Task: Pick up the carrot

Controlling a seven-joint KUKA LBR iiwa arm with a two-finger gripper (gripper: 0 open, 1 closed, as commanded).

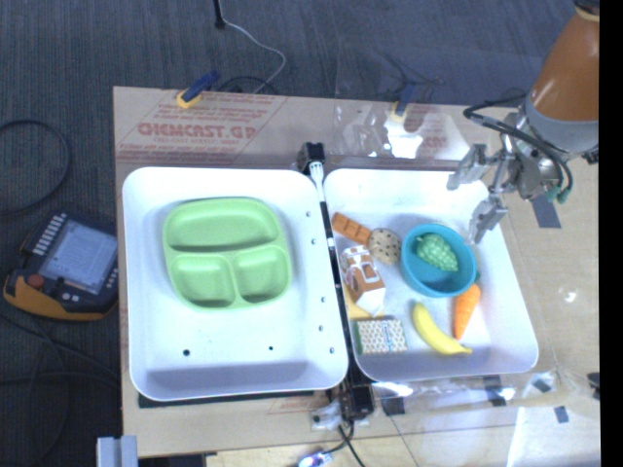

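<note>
The carrot (466,309) is a small orange cone lying in the right bin (419,195), just below the blue bowl and right of the banana. My gripper (484,202) hovers over the bin's upper right corner, well above and slightly right of the carrot. Its fingers (486,217) are spread apart with nothing between them.
A blue bowl (440,260) holding green grapes (438,252) sits beside the carrot. A banana (436,330), a cookie (385,245), a boxed snack (362,273) and a cracker packet (381,336) fill the bin's left half. The left bin (146,348) holds a green divided plate (229,251).
</note>
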